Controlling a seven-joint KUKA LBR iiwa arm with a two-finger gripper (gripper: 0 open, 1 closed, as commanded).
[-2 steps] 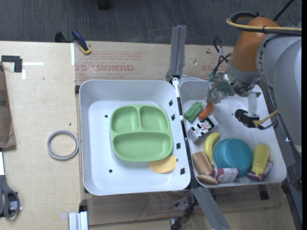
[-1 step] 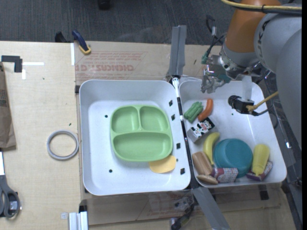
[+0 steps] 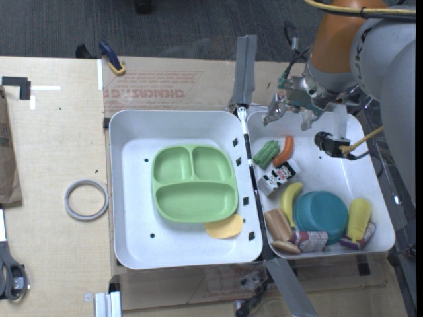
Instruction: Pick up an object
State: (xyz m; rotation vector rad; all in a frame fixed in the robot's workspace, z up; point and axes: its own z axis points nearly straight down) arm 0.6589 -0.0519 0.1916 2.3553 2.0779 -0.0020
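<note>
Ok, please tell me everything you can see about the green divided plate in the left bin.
The green divided plate is pale green, looks like matte plastic, and has rounded corners. It has three compartments: two small ones at the far side and one wide one at the near side. It lies flat and upright on the floor of the left bin, about in the middle. A yellow chip-like piece lies at its near right corner, seemingly touching it.

tray in left bin | bowl in right bin
</note>
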